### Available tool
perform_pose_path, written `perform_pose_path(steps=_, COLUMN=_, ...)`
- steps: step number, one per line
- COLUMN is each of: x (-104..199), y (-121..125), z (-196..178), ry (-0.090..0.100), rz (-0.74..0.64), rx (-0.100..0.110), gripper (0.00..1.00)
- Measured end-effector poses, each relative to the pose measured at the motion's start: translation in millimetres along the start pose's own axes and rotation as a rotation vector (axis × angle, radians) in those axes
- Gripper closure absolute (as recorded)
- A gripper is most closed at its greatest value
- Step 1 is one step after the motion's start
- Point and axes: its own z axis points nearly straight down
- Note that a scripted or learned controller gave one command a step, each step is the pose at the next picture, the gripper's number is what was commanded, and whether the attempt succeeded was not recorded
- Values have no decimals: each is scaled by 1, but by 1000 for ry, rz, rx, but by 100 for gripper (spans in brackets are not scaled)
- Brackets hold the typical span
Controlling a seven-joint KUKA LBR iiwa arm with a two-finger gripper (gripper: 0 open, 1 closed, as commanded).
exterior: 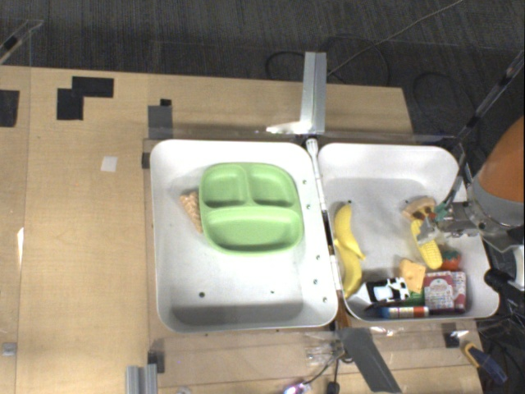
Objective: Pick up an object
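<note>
Overhead view of the bench with two white bins. The left bin (172, 245) carries a green divided tray (248, 206) with a tan, textured item (191, 210) tucked against its left edge. The right bin (385, 167) holds the graspable clutter: a banana (348, 245) along its left wall, a yellow corn-like piece (429, 250), an orange wedge (413, 273), a red-and-white carton (445, 290), a small black-and-white item (388, 289), a marker (396, 310) near the front wall, and a brown-and-tan object (420, 209) toward the right. The arm enters at the right edge, and its gripper (449, 217) sits low over the right bin, just beside the brown-and-tan object and above the corn-like piece. Whether the pincer is apart or together cannot be told at this resolution, and no object is visibly lodged in it. Judged from this arrangement, the task is in its approach or grasp-attempt stage: every item rests on the bin floor, none is lifted, and securing and raising one object is left to do.
</note>
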Motion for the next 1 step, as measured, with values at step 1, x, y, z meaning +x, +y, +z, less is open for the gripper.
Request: perform_pose_path(steps=1, x=10, y=120, z=-89, ry=-1, rz=92, rx=2, gripper=100)
